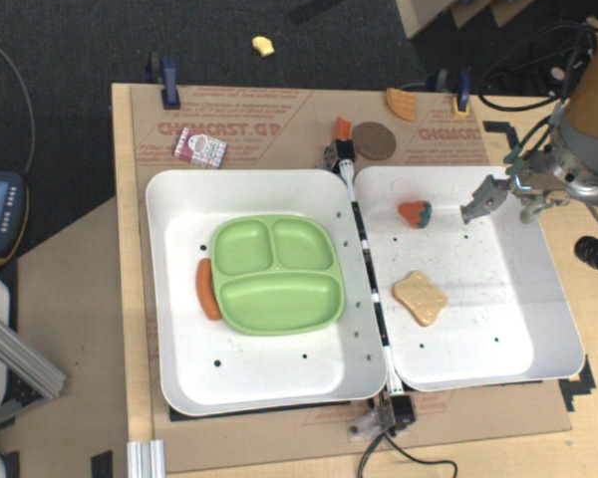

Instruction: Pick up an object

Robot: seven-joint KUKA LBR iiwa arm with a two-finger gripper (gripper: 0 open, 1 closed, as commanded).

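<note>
2 bins | fingers [500, 199] spread, holding nothing, over right bin [538, 297] far edge | strawberry [415, 213] nearby, bread [420, 297] apart

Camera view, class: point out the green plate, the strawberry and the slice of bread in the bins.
green plate [276, 273]: camera view, on the divider ridge at its middle.
strawberry [413, 213]: camera view, on its red body.
slice of bread [420, 297]: camera view, on the centre of its top face.
</note>
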